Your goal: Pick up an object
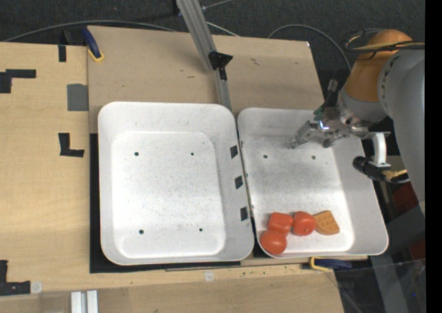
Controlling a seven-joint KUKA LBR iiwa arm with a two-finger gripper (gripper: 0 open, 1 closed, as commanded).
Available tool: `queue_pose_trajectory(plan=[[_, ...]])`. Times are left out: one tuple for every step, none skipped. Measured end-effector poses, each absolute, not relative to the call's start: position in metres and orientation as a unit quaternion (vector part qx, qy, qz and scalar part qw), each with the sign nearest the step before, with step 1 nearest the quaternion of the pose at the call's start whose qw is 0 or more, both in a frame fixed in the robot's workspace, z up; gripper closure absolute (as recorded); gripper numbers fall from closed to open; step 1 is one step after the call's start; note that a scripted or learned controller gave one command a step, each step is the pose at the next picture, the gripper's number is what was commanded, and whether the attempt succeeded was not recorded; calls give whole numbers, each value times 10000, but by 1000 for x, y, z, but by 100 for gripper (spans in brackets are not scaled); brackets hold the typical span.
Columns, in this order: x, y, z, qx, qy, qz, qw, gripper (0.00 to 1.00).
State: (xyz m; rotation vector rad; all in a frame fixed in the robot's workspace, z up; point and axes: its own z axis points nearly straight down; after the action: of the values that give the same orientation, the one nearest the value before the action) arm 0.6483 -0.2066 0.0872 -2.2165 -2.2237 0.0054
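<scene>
Overhead, we see the grey two-finger gripper (312, 136) hanging over the far end of the right shallow white plastic bin (290, 180), fingers spread open and holding nothing. Three round red objects (289, 229) and one orange wedge-shaped piece (327, 222) lie clustered at that bin's near edge, well apart from it. We judge a clean pick needs the jaws centred over one item, clear of its touching neighbours.

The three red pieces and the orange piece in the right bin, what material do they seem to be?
The three red pieces look like smooth, slightly glossy plastic or rubber: rounded, evenly coloured. The orange piece looks matte, perhaps foam or plastic; its surface is too small to tell.
</scene>
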Motion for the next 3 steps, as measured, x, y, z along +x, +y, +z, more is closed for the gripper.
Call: queue_pose_trajectory(plan=[[649, -206, 99, -7056, -7086, 15, 1, 100], [651, -204, 163, -7065, -7077, -13, -24, 100], [655, -208, 226, -7066, -7076, -14, -32, 100]])
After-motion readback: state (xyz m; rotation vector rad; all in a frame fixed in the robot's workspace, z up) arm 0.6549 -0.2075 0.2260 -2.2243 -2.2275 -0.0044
